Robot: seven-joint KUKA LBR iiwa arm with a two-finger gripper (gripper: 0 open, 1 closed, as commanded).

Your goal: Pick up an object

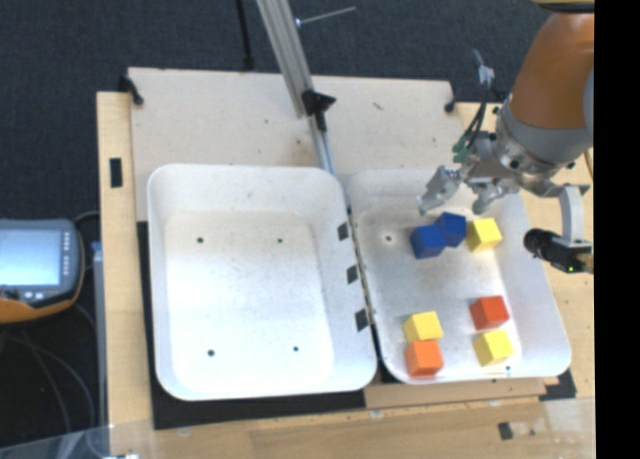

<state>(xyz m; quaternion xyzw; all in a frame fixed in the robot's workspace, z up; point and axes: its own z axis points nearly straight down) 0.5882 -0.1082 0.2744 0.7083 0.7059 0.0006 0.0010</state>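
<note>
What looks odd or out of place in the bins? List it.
Nothing looks spilled or damaged. All the blocks sit in the right bin; the two blue blocks touch, one askew against the other. The gripper hangs just above them.

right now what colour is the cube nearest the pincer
Blue: the small blue cube sits just below the pincer in the camera view.

A pale wooden tabletop (230,107) stands on dark carpet (120,7). A slanted aluminium rail (280,27) crosses it from the top and ends at a black clamp (318,103). At the left edge, off the tabletop, a small grey screen unit (35,257) sits on an orange base. Dark cables (40,367) lie below it.
</note>
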